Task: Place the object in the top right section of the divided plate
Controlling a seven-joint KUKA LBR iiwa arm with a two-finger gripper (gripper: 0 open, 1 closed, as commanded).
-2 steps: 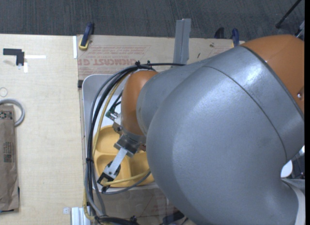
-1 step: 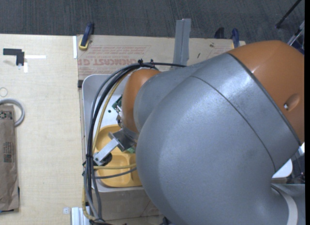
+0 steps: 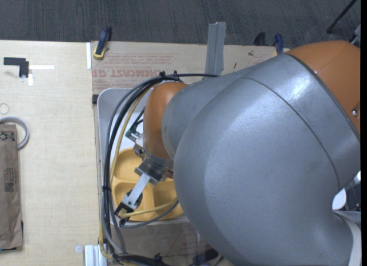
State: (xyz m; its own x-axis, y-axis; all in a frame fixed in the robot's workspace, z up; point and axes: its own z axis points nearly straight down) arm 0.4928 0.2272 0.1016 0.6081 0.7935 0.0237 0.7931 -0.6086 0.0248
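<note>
I see my gripper [image 3: 127, 202] low over the yellow plate [image 3: 123, 173], probably to reach a section; its grip I cannot tell.

You are looking down on the grey arm [image 3: 258, 161], whose bulk covers most of the right side. Its gripper [image 3: 127, 204] reaches down-left over the yellow divided plate [image 3: 123, 170] lying in the white bin [image 3: 106, 101]. Black cables [image 3: 114, 127] loop beside the plate. A blue clamp [image 3: 103, 41] grips the cardboard sheet [image 3: 149, 64] behind.
</note>
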